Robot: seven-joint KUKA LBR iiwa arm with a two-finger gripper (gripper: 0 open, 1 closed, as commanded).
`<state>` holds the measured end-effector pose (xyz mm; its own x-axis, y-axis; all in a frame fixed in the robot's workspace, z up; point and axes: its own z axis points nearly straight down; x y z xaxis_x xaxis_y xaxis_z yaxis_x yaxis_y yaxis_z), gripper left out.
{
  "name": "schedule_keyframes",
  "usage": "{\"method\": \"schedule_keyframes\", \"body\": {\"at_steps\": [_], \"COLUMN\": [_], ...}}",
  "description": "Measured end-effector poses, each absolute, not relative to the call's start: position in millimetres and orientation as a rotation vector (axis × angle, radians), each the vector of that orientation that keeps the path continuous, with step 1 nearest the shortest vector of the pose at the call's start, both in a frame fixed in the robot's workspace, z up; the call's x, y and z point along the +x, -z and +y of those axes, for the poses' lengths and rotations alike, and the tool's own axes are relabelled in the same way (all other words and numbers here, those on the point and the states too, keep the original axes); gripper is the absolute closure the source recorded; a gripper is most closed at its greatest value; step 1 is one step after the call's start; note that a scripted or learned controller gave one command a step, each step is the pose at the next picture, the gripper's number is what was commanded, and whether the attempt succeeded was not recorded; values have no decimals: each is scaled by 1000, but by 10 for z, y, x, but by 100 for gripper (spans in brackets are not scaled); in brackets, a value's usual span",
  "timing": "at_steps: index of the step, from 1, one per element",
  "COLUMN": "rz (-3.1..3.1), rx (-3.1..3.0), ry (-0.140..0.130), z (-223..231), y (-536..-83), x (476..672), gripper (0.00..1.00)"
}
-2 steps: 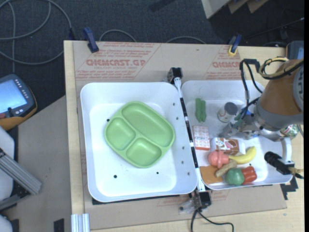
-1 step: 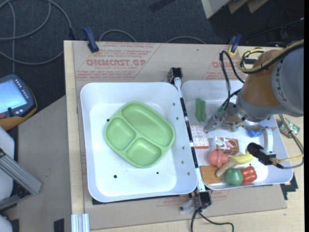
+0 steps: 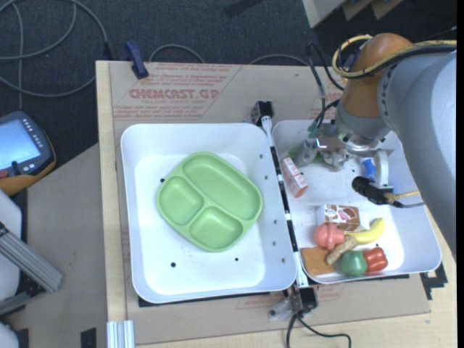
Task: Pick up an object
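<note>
Pink box (image 3: 293, 177): my likeliest pick, as the item closest to the gripper. It is a small pink-and-white carton lying askew on the floor of the right bin (image 3: 415, 227), close against the wall shared with the left bin (image 3: 145, 267).
Gripper (image 3: 332, 153): low over the right bin, just right of the pink box and a little farther back. I cannot tell whether it is open or closed, and nothing is visibly in its hold.
Dark green scrap (image 3: 298, 153): just behind the pink box, too small to identify.
Brown-and-white carton (image 3: 341, 214): right of the pink box and nearer the camera, apart from it. It is printed card with flat faces.
Toy food heap: beyond that carton from the pink box. A pink peach-like piece (image 3: 328, 234), yellow banana (image 3: 368, 230), red pepper (image 3: 375, 258) and green round piece (image 3: 353, 264) are crowded together, all glossy, rounded moulded plastic.
Green plate (image 3: 210, 201): well left of the pink box, in the left bin. It has three compartments of smooth matt plastic.
Risk, wall: the pink box sits so near the bin wall that a descent may strike the rim or merely shove the box.
Risk, slip: a light, smooth-faced card box lying askew may twist or skid instead of being clamped.
Risk, heap: the rounded, glossy pieces would likely roll aside.
</note>
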<state>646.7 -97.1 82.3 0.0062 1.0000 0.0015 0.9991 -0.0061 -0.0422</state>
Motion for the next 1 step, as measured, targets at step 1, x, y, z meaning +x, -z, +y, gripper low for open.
{"method": "schedule_keyframes", "body": {"at_steps": [1], "rz": [-2171], "rx": [-2203], "ry": [-66], "z": [-1092], "y": [-790], "x": [6535], "gripper": [0]}}
